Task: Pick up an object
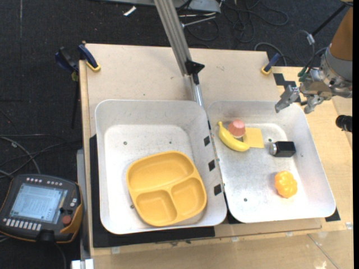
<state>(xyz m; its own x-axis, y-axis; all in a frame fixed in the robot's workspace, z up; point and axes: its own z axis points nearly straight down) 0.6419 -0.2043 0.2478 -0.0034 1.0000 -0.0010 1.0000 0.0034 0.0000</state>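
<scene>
Several candidates sit in the right bin [314,167]: banana [231,140], black block [283,148], orange fruit [285,184]. Gripper [294,101] hovers above the bin's far right corner, fingers spread, holding nothing. Black block lies nearest, toward the camera and slightly left, long axis across the bin.

We think this is a robot lab. We see a robot arm [341,49] reaching in over a wooden bench [140,72]. Two white bins [112,122] sit side by side on it, held in place with clamps [87,58]. A hand-held control box [39,206] with a screen and buttons lies on the dark carpet [39,94]. Cables [247,15] run over the floor, and a metal pole [174,32] stands at the back.
</scene>
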